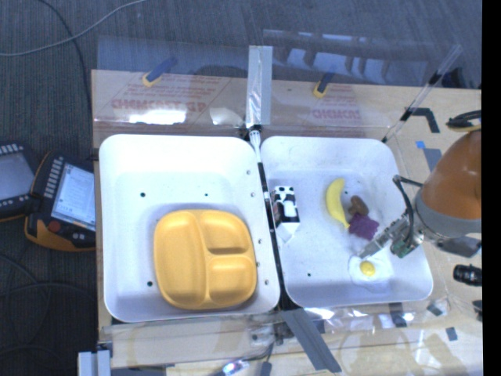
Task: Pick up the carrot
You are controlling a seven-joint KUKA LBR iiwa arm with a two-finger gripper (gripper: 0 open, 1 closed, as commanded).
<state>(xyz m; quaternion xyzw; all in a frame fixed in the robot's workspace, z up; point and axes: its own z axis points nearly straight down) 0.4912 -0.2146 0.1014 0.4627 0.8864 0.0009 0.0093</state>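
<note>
Jaws first: at this slant we cannot tell whether they are spread or clenched, and we see nothing held between them. We see the gripper [368,249] low over the right bin [313,163], in its lower right part, pointing down and to the left from the grey arm [442,218] with its orange band [466,175]. Its tip sits just above a fried egg [368,269] and just beside a purple piece [364,226]. A small brown piece [358,205] touches the purple one from above, and a banana [337,202] lies just to their left, curved and nearly upright in the view. A black and white object [286,204] rests against the bin's left wall. We cannot say for certain which of these is the carrot; none looks clearly like one. A yellow divided tray [205,257] lies in the left bin [156,163], toward its lower middle.
</note>
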